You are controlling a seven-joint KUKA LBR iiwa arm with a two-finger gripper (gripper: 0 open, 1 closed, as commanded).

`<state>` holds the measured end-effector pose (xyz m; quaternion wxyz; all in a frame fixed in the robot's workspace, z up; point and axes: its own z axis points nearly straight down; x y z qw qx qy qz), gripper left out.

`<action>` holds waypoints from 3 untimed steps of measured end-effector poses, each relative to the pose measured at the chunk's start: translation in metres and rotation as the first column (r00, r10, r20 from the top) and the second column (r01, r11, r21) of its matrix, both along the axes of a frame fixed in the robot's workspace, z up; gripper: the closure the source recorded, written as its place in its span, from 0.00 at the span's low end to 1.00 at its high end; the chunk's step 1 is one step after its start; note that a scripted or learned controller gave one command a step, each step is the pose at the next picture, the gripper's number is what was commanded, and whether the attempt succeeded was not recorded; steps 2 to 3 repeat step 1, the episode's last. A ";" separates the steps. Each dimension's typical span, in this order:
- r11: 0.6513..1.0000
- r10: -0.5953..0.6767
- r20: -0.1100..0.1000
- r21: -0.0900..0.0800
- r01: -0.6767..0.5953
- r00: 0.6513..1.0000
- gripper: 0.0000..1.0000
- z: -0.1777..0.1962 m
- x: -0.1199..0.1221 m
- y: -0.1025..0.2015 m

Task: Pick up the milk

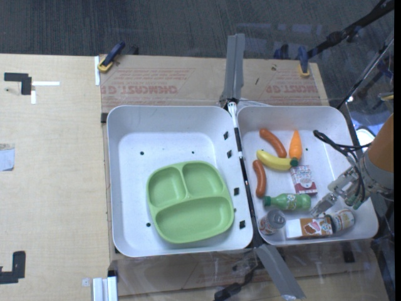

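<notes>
Approach is the step in hand, as I judge it: the gripper (331, 200) is hovering near the right bin's (338, 115) right wall, fingers spread and gripping nothing. The milk (303, 180), a small carton, is lying mid-bin, just above the green bottle (287, 201). The arm (382, 158) is reaching in over the right rim; next, it needs shifting inward over the carton.

Green divided plate (188, 201) in left bin (119, 168), milk carton (303, 179) among toy foods in right bin (250, 115)
</notes>
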<state>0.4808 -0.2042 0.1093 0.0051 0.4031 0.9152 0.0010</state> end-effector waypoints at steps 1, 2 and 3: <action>0.990 0.142 0.021 -0.013 -0.142 0.990 0.00 -0.006 0.007 0.007; 0.990 0.142 0.021 -0.013 -0.142 0.990 0.00 -0.006 0.007 0.007; 0.990 0.142 0.021 -0.013 -0.142 0.990 0.00 -0.006 0.007 0.007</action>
